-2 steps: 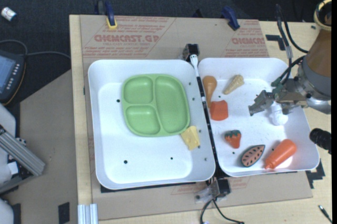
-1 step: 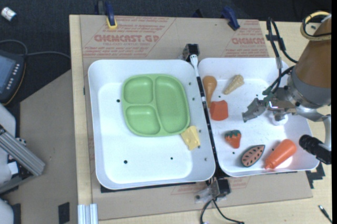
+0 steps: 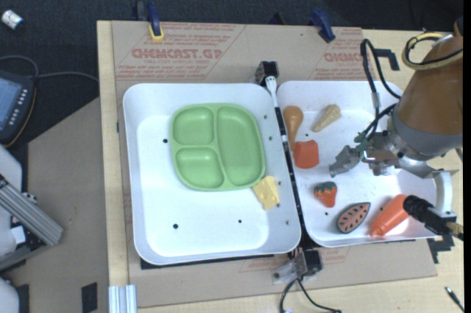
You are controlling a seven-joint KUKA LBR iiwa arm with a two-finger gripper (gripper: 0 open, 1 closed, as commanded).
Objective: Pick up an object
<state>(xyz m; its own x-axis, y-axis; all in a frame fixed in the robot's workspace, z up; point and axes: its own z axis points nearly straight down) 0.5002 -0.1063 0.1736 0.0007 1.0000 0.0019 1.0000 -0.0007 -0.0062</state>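
Nearest the camera, along the bottom of the right bin (image 3: 324, 234), 3 toy foods sit in a loose row. A carrot (image 3: 388, 216) lies at the right, tilted, with a black cable end just beside its upper tip. Left of it rests a watermelon slice (image 3: 352, 217), dark with a red face. Up and left of that stands a small strawberry (image 3: 326, 193).

In the left bin (image 3: 147, 230), a yellow piece of cheese (image 3: 267, 192) lies near the dividing wall, touching the lower right corner of a green plate (image 3: 218, 146) with 3 compartments. The plate sits in the upper middle of that bin.

My pincer (image 3: 344, 163) hangs over the middle of the right bin, reaching in from the right, its grey fingers pointing left. I cannot tell whether they are open or closed, and nothing shows between them. My arm (image 3: 434, 102) rises behind, with its orange band.

Just left of my pincer sits a red block (image 3: 306, 155). Farther back lie an orange pear-shaped piece (image 3: 293, 118), close to the dividing wall, and a pale tan wedge (image 3: 327, 118) to its right.

Both bins rest on a brown board (image 3: 110, 157) held by 2 blue clamps (image 3: 153, 18) at its far edge.
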